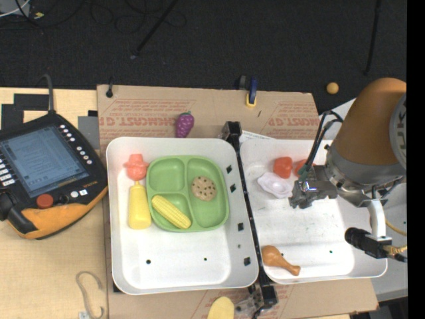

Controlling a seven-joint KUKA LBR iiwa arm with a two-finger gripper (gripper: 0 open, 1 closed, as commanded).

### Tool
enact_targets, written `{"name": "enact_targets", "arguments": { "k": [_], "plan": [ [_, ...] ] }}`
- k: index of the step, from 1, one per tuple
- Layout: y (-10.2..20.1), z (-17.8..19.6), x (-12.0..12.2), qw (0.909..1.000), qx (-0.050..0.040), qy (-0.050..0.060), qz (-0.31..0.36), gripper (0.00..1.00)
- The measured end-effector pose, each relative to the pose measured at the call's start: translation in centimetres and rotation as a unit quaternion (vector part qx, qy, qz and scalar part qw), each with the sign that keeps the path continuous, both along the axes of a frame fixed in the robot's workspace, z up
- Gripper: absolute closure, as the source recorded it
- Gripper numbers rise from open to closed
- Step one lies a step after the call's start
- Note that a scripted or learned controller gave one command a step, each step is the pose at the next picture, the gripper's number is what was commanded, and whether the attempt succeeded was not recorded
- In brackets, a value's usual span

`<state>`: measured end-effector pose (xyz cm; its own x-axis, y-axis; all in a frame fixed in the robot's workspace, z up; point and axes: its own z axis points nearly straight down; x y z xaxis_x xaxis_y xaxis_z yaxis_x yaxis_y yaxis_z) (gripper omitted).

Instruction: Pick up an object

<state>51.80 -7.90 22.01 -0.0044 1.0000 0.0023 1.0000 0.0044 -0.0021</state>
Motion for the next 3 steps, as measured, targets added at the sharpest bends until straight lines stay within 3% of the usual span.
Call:
{"name": "enact_targets", "arguments": {
  "k": [2,3],
  "plan": [
    [10.2,1.9,3.2,1.0,-0.0004,-0.001,-0.001,1.0],
    [12.5,1.2,4.3,1.0,-0.0012,0.0,-0.002,1.0]
  ]
}}
